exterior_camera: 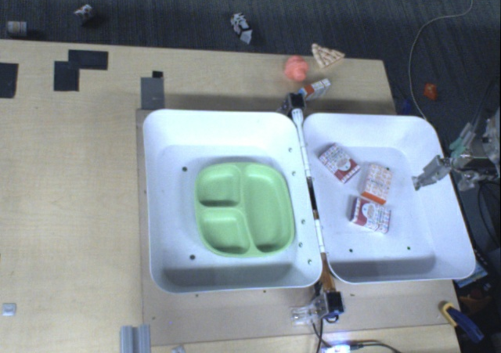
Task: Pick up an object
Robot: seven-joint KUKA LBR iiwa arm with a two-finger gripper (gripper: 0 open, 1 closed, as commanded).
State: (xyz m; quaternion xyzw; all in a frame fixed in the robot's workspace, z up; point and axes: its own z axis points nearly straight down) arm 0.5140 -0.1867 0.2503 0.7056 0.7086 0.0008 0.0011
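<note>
Cartons are what the task offers here: three small red-and-white packets lie in the right bin (419, 136), clustered left of its middle. The upper-left carton (338, 162) lies tilted, its long axis running from upper left to lower right; the middle carton (377, 182) stands nearly upright in the view, just right of it; the lower carton (369, 214) lies just below that one, almost touching it, its long side roughly across the view. The gripper (462, 165) sits at the bin's right rim, at about the height of the middle carton, so all three lie to its left, with the middle and lower ones nearest. Whether its jaws are apart or together I cannot tell, since the view is too blurred there; nothing is seen between them. Bare white floor lies between the gripper and the cartons, and more below and to the right of them, so a sideways approach looks unobstructed. The upper-left carton has the most open room around it; the other two crowd each other, which could spoil a grasp. The left bin (160, 187) holds a green divided tray (244, 208), well apart from the arm.
</note>
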